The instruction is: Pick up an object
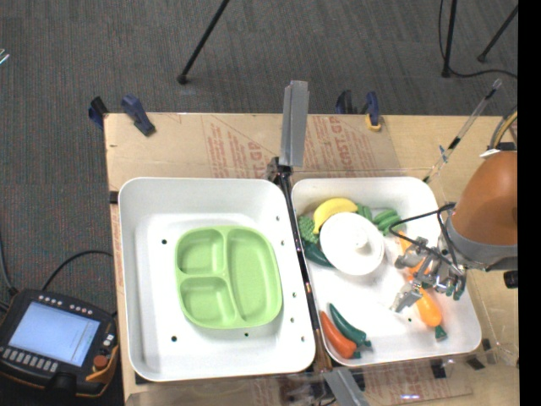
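My gripper (418, 279) hangs low over the right side of the right bin (423, 189), on the grey arm with the orange band that reaches in from the right. An orange carrot-like toy (430, 310) with a green tip lies just below and beside it, and a second orange piece (411, 262) shows at its upper left edge. Whether either one is touched I cannot make out. A white round bowl (352, 244) sits left of the gripper, with a yellow banana (332, 209) and green toys (385, 219) behind it.
A red chili (336, 335) and a dark green vegetable (348, 323) lie at the right bin's front left. The left bin (144, 227) holds a green divided plate (228, 277). A grey post (294, 129) stands behind the gap between the bins. A teach pendant (55, 338) lies at lower left.
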